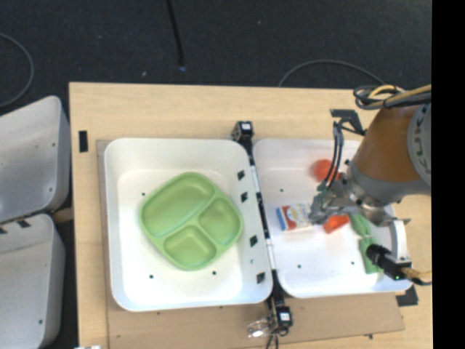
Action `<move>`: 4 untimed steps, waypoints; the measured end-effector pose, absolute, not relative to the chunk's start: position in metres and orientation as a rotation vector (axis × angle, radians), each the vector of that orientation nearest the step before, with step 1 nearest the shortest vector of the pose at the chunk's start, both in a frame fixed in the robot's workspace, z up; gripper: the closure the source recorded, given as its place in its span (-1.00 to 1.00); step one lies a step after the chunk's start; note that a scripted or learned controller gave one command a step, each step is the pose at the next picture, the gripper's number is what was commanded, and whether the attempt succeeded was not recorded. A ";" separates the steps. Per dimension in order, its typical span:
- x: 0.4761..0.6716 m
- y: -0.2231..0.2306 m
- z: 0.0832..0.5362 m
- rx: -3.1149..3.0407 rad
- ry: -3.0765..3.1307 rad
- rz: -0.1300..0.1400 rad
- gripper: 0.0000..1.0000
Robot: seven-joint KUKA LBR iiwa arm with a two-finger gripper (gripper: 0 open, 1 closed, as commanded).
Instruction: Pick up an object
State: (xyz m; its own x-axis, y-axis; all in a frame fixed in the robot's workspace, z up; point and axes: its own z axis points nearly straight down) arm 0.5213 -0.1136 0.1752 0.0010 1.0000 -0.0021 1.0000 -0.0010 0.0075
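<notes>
Right white bin (305, 278), tool (320, 211) low over small carton (292, 217), opening cannot be told

No text, label or number can be read anywhere. The one printed thing is a small white packet (293, 217) with blue and red markings, lying in the right bin (320, 278) near that bin's left wall, about midway along it; its print is too small and blurred to make out. The arm's (389, 158) orange band bears no legible marking.
</notes>
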 end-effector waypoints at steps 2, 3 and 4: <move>0.516 -0.113 0.259 2.214 2.222 0.003 1.00; 0.515 -0.061 0.245 2.214 2.227 0.002 1.00; 0.510 -0.003 0.253 2.212 2.229 0.005 1.00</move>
